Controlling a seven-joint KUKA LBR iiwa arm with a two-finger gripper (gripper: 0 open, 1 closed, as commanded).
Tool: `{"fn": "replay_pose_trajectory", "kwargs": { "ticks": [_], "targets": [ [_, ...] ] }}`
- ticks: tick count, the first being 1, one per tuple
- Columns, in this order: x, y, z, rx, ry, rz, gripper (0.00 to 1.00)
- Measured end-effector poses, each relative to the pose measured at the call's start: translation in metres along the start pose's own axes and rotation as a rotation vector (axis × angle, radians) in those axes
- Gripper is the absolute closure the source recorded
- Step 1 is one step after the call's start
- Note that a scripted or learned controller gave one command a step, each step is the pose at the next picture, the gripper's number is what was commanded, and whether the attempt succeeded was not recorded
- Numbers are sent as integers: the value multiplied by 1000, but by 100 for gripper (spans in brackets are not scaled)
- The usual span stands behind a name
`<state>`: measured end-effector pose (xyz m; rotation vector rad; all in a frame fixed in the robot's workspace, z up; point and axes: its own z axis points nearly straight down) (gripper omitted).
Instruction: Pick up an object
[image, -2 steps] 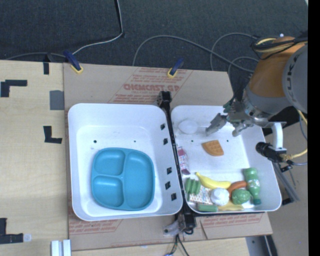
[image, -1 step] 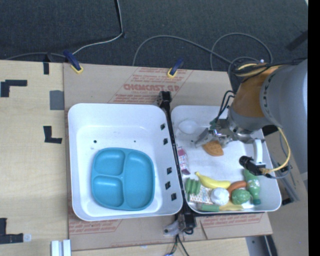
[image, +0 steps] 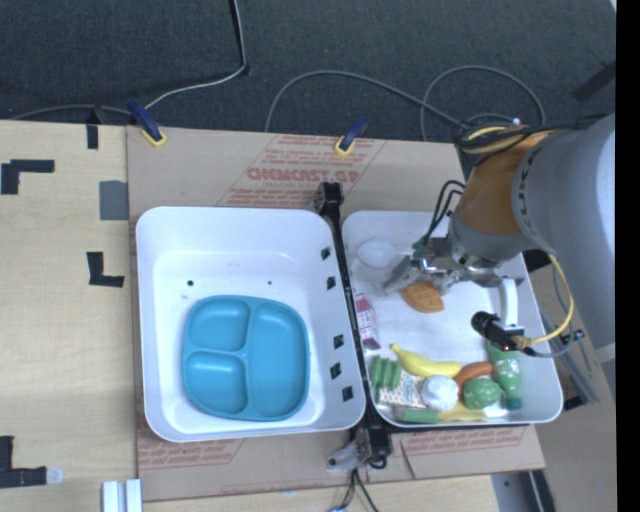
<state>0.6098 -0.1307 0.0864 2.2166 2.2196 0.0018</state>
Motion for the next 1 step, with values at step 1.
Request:
{"fn": "replay_pose_trajectory", "kwargs": {
  "ticks": [1],
  "targets": [
    [0, 0, -10, 1, 0, 0, 100]
  ]
}}
